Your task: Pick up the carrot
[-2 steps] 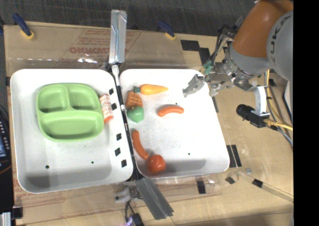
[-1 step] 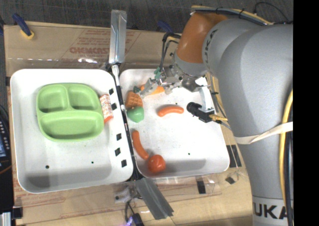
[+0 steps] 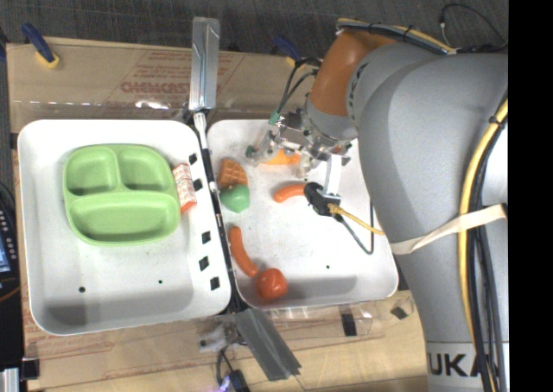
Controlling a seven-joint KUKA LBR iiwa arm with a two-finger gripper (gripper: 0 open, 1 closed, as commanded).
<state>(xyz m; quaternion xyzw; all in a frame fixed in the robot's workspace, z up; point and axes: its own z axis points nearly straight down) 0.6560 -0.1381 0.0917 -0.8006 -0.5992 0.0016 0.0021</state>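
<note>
1. Nearest, in the right bin (image 3: 371,274), a red tomato (image 3: 272,283) lies by the front wall. A red-orange sausage (image 3: 241,252) lies just beside it, along the left wall.
2. Mid-bin lies the carrot (image 3: 290,192), orange, on its side on the bin floor. It is just in front of the gripper, apart from it, and nothing grips it.
3. Left of the carrot sits a green piece (image 3: 235,199), with a brown waffle (image 3: 231,173) touching its far side.
4. The gripper (image 3: 292,145) hangs low over the far part of the right bin, on the grey arm (image 3: 423,148) that reaches in from the right. A small orange scrap (image 3: 280,158) shows right at its tip. Whether the gripper is released or clenched cannot be told.
5. The left bin (image 3: 52,295) holds a green divided tray (image 3: 121,192). A small labelled tube (image 3: 183,183) lies by its right wall.
6. Farthest, cardboard (image 3: 112,71) runs behind both bins.
</note>
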